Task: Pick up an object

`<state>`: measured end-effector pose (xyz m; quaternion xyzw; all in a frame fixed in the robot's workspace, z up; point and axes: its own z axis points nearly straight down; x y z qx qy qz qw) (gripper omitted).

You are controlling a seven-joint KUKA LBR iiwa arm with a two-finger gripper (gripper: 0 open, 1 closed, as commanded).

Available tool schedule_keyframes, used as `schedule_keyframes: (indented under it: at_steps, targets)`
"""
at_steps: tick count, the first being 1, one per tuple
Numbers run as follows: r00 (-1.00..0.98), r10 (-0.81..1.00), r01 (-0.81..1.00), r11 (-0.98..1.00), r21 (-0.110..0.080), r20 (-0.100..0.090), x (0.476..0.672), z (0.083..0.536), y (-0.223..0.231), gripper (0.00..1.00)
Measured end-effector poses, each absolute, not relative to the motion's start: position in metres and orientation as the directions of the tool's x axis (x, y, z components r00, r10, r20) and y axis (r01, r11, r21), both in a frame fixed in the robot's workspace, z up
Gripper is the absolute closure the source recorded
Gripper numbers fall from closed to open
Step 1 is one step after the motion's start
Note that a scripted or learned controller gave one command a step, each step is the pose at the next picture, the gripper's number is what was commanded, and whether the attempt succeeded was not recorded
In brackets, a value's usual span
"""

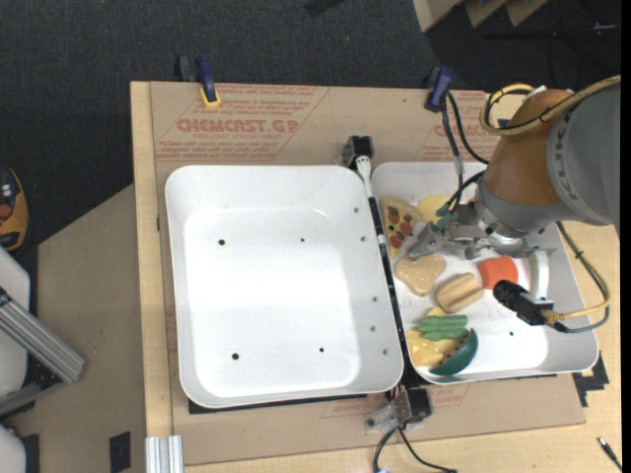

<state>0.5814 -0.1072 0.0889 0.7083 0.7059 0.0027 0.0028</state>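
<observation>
My claw (426, 245) hangs low in the right bin (567, 348), just above a tan bread-like piece (418, 274); I cannot tell how it is set. A bun (458, 291), orange piece (496, 268) and teal bowl (460, 356) lie nearby.

Both white bins (266, 205) looked like smooth, slightly glossy plastic. Left of the tool (434, 239), the tabletop (148, 264) was matt brown board with red print. The arm's band (523, 161) above the tool was glossy orange, the casing (592, 146) smooth grey.
</observation>
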Motion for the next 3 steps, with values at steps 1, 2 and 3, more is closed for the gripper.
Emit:
schedule_keyframes:
  at_steps: [1, 2, 3]
  targets:
    - [-0.007, 1.0, 1.0, 0.007, -0.013, -0.004, 0.635, 0.087, -0.095, 0.0]
    - [-0.007, 1.0, 0.999, 0.007, -0.051, -0.001, 0.659, 0.085, -0.103, 0.0]
    - [-0.002, 1.0, 0.999, 0.002, -0.048, -0.007, 0.658, 0.085, -0.101, 0.0]
